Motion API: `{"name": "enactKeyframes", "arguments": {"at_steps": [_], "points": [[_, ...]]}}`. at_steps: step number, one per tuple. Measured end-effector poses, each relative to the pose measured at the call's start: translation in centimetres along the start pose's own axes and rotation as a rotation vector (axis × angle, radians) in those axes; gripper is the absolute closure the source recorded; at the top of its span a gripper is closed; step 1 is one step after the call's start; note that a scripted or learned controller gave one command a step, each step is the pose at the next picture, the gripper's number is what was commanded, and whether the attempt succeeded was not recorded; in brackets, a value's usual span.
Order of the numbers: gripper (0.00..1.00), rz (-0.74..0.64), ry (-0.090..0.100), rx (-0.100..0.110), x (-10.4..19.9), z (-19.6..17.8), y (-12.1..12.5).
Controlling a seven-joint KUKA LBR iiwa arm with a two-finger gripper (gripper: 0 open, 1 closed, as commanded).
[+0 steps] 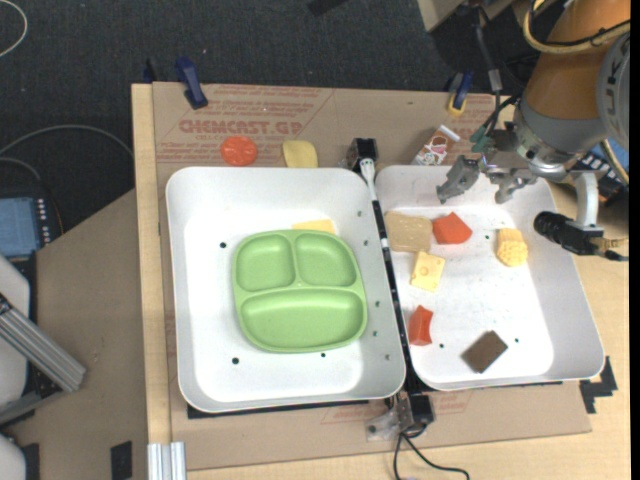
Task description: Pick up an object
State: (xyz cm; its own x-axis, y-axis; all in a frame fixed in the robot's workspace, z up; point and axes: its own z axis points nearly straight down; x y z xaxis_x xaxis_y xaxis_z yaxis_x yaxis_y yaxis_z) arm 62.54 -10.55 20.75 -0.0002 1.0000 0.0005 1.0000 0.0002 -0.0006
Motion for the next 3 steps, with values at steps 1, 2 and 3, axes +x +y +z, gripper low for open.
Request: {"name": "enactKeyframes", "arguments": {"at_steps": [1,2,3], "points": [[0.00,0.005,0.000,0.009,-4.4,12.9,-1.9],[0.00,-0.004,-0.001,-0.006,-1.3,12.2,4.4],[0.00,0.002,0.000,0.004,-1.8,12.3,0.8]]}}
